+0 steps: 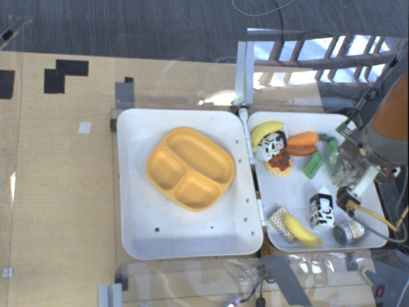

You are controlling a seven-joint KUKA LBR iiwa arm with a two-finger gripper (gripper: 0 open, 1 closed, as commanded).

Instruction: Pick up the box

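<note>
The box (322,210) is a small white carton with black cow patches, standing in the right bin (300,194) near its front right. My gripper (345,171) hangs over the right side of that bin, just above and to the right of the box, apart from it. The grey wrist with the orange band (390,117) comes in from the right edge. Nothing shows in the gripper's hold.
Around the box lie a banana (301,231), a waffle-patterned cracker (278,220) and a metal can (349,231). Farther back are a carrot (301,139), green vegetables (314,164), a yellow fruit (266,132) and a cow-patterned toy (273,146). A yellow divided plate (190,167) sits in the left bin (137,222).
</note>
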